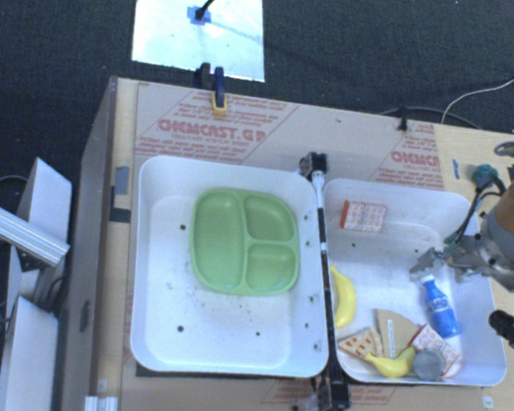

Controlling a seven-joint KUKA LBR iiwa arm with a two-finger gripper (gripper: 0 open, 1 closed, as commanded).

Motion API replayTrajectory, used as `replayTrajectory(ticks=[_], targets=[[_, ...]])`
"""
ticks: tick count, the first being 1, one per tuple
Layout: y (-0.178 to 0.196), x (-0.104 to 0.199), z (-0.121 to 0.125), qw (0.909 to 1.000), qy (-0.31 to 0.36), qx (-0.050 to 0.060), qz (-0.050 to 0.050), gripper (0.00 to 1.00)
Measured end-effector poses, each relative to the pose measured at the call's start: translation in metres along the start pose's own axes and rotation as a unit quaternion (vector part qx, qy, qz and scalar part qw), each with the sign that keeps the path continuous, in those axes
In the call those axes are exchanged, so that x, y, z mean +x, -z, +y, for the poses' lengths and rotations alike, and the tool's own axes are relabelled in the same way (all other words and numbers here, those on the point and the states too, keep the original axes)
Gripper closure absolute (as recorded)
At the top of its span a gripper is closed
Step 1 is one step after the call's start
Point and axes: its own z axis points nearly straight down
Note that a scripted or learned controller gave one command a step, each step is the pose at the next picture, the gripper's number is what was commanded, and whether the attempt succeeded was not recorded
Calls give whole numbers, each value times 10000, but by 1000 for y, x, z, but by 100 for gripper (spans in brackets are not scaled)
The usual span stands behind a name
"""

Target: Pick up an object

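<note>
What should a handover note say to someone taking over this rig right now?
Gripper: over the right bin, just above the blue bottle; nothing seen held between its fingers.
Right bin also holds an orange-and-white box, a yellow banana and a pile of small items along the near edge.
Left bin: green divided plate.
Done: nothing lifted.
Left: grasp and raise one object.

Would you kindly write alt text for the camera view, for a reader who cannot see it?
The gripper hangs over the right bin, just above a blue bottle lying there among a banana, a small carton and other items. The left bin holds a green divided plate.
</note>
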Motion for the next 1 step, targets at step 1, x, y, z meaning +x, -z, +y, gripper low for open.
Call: replayTrajectory(ticks=[1], targets=[[-2,0,-13,10000,-3,-2,-1,0]])
